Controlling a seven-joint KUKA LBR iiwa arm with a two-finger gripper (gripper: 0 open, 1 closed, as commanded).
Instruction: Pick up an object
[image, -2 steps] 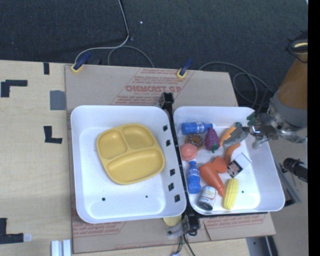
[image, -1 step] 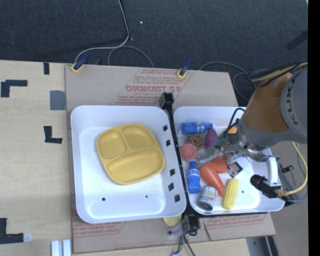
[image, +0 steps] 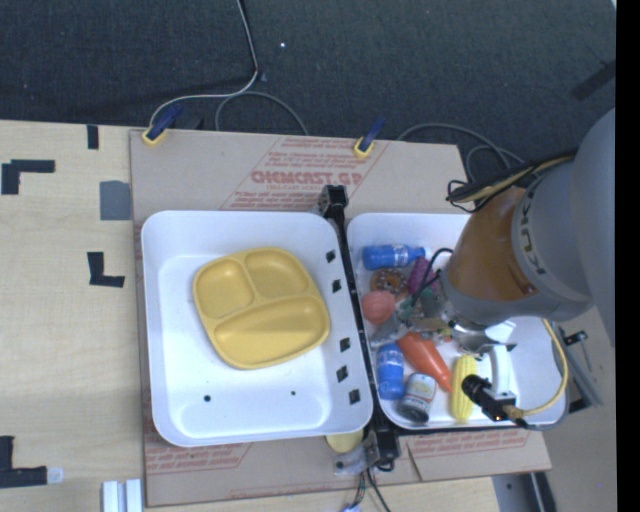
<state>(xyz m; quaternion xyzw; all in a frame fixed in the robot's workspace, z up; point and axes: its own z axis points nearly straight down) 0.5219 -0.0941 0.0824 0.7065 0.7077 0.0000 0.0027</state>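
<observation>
Objects (image: 421, 359) for picking lie heaped in the right bin (image: 545, 375), an orange carrot-like piece at about 6 o'clock of the gripper (image: 440, 315), which hangs low over them, presumably to grab; its grip I cannot tell.

Left bin (image: 170, 400): yellow divided plate (image: 262, 306). Right bin (image: 545, 375): blue bottle (image: 392, 257), carrot (image: 424, 357), corn cob (image: 461, 390), cluttered. Arm (image: 520, 255) low over right bin.

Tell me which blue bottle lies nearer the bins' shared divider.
The lower blue bottle, beside the carrot, sits close to the divider. The upper blue bottle lies farther into the right bin.
</observation>
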